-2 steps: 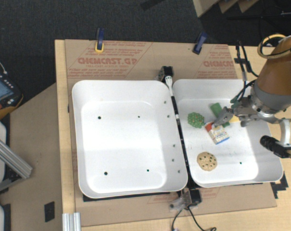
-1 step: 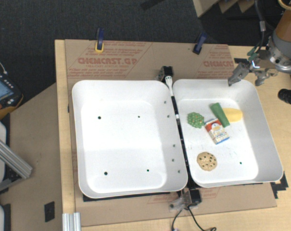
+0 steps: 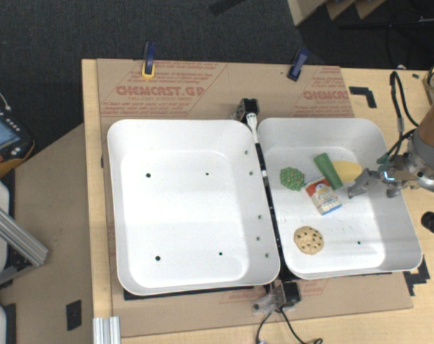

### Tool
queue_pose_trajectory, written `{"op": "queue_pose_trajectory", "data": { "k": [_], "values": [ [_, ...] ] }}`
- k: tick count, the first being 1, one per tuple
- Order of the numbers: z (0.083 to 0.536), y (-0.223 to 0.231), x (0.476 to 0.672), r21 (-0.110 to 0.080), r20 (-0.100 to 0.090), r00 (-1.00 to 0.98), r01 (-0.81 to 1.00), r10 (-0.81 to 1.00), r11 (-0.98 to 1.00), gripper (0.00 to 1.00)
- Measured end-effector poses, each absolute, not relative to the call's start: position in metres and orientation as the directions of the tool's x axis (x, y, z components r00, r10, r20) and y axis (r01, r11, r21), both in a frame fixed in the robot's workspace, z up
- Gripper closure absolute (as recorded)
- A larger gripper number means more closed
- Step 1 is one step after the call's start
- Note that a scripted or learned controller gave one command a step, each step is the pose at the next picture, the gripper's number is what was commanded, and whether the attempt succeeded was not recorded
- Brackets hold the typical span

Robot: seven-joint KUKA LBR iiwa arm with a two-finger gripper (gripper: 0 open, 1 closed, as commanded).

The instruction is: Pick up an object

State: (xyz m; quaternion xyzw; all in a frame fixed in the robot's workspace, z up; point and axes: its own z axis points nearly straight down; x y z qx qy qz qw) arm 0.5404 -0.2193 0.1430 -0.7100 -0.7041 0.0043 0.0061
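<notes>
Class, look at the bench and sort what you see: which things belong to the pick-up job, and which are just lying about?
Belong to the job:
- hand
- green bumpy ball
- green and yellow block
- red and white packet
- cookie
- right bin that holds them

Just lying about:
- left bin
- blue clamps on the cardboard sheet

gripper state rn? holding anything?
Gripper: over the right bin, fingertips beside the yellow object and the small red-and-white packet. Open or shut cannot be told; nothing visibly held.
</notes>
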Motion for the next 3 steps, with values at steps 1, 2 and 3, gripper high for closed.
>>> {"op": "queue_pose_trajectory", "data": {
  "k": [1,2,3],
  "values": [
    [0.256,-0.219,0.606,0.016,-0.007,-0.004,1.000,1.000,0.004,0.00],
    [0.260,-0.219,0.603,0.006,-0.004,-0.002,1.000,1.000,0.002,1.00],
    [0.230,-0.225,0.512,-0.008,0.002,0.006,1.000,1.000,-0.006,1.00]
  ]
}}
